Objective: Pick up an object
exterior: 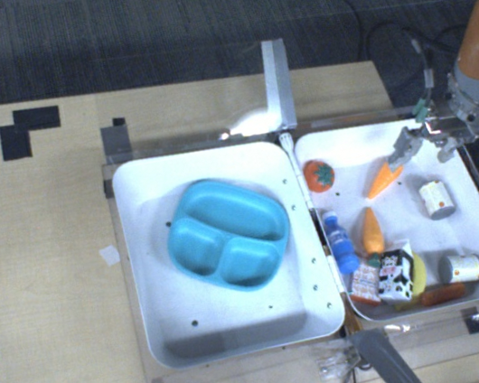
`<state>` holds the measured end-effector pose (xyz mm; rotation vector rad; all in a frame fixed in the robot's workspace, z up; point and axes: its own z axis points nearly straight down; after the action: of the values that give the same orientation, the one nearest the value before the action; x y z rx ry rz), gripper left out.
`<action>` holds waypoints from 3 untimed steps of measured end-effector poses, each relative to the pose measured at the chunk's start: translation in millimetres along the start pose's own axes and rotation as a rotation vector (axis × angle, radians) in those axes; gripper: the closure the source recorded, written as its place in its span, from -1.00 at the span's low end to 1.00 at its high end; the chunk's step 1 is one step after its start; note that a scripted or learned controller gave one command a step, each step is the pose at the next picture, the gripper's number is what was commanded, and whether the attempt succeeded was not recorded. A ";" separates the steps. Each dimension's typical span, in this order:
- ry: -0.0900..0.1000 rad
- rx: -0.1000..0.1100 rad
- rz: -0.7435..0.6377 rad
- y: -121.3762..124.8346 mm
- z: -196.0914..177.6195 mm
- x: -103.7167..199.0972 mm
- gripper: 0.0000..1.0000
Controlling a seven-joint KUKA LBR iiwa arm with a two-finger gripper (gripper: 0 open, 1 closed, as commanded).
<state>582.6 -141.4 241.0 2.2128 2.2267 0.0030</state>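
Still early, by my reckoning: my claw (406, 146) hung over the far part of the right bin (478, 190), its tip just beside the upper end of a carrot (383, 179) that lay tilted on the bin floor. I judged this the approach step, with nothing lifted yet. Whether the claw stood open or closed I could not tell; the tip was a small grey blur against white plastic. The next move would call for settling squarely over the carrot and closing across its narrow width, since it lay slantwise. Other candidates sat further in: a second orange piece (371, 231), a blue bottle (339, 245), a red ball (319, 175), two small cans (436, 198), and a cow-patterned box (392, 275) crowded in the near corner. The left bin (144, 276) held a blue divided tray (228, 233). My arm was cut off at the right edge.
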 end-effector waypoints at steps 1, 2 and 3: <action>-0.001 -0.006 0.062 47.6 153.1 10.6 -1.00; -0.001 -0.009 -0.077 -45.8 150.9 48.0 -1.00; -0.001 -0.017 -0.080 -42.5 138.8 49.3 1.00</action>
<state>540.2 -92.4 102.1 2.1133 2.3033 0.0204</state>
